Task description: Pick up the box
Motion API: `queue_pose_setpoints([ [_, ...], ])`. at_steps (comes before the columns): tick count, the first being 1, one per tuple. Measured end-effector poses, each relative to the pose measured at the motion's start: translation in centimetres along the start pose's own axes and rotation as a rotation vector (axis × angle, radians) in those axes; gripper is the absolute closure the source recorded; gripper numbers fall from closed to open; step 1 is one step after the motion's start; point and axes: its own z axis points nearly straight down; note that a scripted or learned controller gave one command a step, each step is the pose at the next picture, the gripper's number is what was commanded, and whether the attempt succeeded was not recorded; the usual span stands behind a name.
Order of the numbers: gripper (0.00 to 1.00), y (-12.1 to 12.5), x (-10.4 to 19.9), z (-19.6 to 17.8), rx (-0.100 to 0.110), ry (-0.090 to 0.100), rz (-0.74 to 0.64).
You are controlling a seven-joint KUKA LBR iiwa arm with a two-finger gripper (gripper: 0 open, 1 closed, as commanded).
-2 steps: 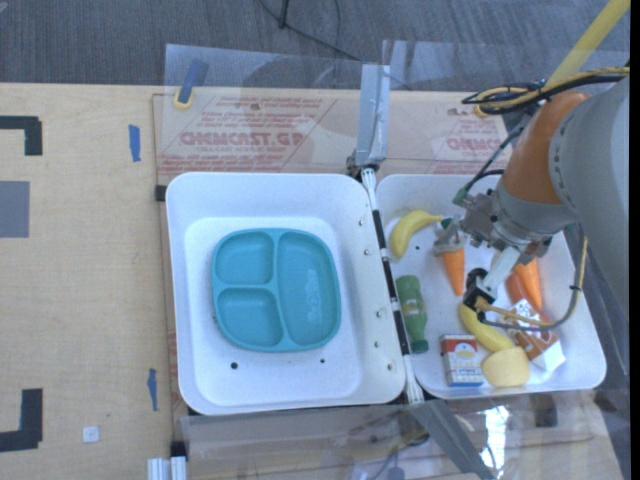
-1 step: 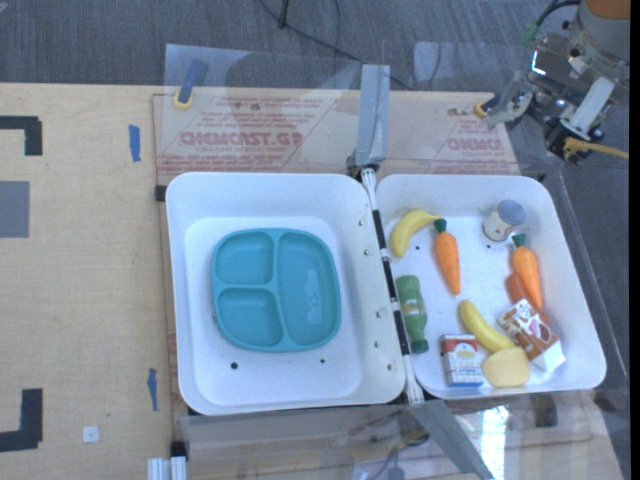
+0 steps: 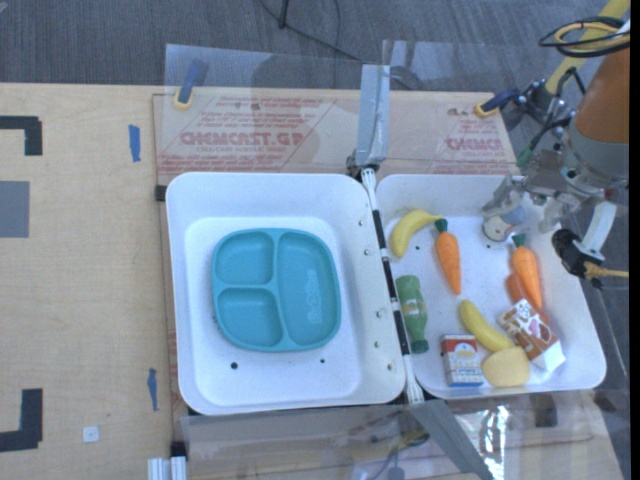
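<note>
I'm looking down on the pale wooden counter (image 3: pixel 80 298), grey floor beyond its far edge, blue and black tape marks scattered on the wood. Two white bins sit side by side. The left bin (image 3: pixel 190 368) carries a teal divided plate (image 3: pixel 277 290), lying flat near the middle.

The right bin (image 3: pixel 590 363) is the busy one. I've got a yellow banana (image 3: pixel 410 230) at the far left corner, a carrot (image 3: pixel 449 256) just beside it, and a green bottle (image 3: pixel 411 313) lying along the left wall. A second banana (image 3: pixel 482 326) lies in the middle, slanting toward the near right. A second carrot (image 3: pixel 526 275) sits on the right side.

The box (image 3: pixel 461 360), small with red and white print, lies flat against the bin's near edge, long axis running roughly near to far, its red end pointing away from me. A yellow lemon-like fruit (image 3: pixel 506 368) touches its right side. A brown-and-white carton (image 3: pixel 531 332) lies just past that, tilted on a diagonal.

The gripper (image 3: pixel 520 208) hangs over the far right corner of the right bin, well apart from the box, with the grey arm and its orange band (image 3: pixel 605 103) behind it. I can't tell how the fingers are set; it's a clutter of metal and cable from here.
</note>
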Motion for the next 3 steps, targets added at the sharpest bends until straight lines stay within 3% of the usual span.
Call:
queue_pose_setpoints([
  [1, 0.0, 3.8, -2.3, 10.4, -0.002, 0.0, -0.081],
  [2, 1.0, 3.7, -2.4, 9.3, 0.004, -0.002, -0.082],
  [3, 0.0, 3.9, -2.3, 9.2, -0.002, -0.002, -0.082],
])
